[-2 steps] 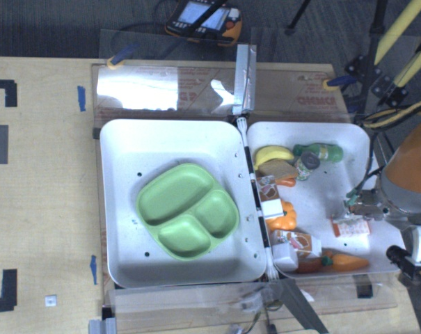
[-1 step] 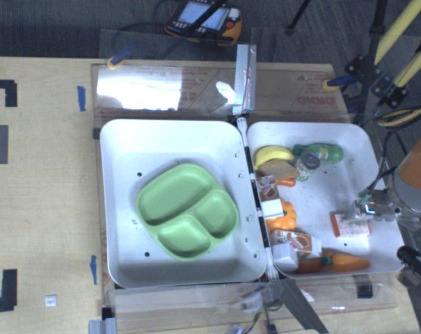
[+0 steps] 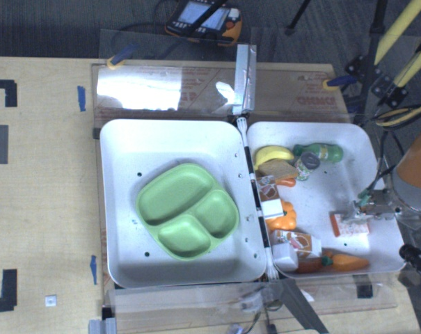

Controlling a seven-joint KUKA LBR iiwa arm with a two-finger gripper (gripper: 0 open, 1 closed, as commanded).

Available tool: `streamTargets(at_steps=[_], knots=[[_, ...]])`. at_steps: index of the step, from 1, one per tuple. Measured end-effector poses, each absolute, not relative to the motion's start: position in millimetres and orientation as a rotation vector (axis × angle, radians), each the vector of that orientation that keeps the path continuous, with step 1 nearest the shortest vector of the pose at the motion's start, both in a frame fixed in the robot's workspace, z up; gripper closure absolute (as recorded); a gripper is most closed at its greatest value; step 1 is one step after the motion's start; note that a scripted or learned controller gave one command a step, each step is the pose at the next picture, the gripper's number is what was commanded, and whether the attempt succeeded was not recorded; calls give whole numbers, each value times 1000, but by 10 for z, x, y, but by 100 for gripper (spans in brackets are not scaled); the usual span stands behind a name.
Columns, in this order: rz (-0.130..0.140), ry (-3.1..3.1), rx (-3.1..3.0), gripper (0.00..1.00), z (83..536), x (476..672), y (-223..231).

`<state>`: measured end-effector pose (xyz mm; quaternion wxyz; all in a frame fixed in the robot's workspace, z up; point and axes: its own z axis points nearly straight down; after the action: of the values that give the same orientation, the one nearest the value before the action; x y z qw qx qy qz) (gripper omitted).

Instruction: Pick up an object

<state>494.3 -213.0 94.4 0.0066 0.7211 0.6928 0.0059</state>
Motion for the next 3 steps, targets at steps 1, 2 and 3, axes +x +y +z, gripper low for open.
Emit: streamTargets(at_steps=[1,2,3], knots=[[18,2234,2184,100,957,5592,-2153],[17,2301,2119,100,954,5727,-2200],[12,2389,2014,100,978,6143,-2229]])
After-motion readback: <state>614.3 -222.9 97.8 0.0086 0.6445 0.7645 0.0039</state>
